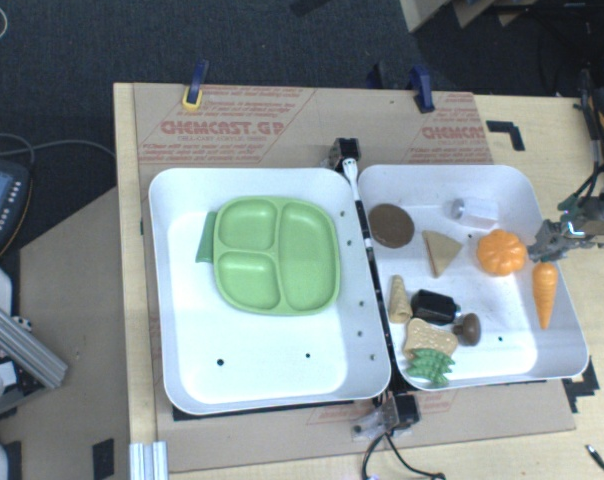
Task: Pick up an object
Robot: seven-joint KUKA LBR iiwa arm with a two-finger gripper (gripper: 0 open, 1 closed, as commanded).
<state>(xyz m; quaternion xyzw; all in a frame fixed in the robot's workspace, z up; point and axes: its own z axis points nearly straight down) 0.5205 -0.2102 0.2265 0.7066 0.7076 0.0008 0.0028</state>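
**Even light, soft picture**

Bright, flat light falls from overhead on my surface (282, 118). The white bins (182, 368) left of my gripper (567, 230) nearly wash out, with mild glare on their floors. Shadows are faint and short, hugging the green plate (277, 253). The dark floor (132, 28) beyond stays dim. Focus is soft throughout, and my gripper looks blurred.

A bench (282, 118), apparently covered with printed brown board, bears two white bins (182, 268) (522, 193) side by side
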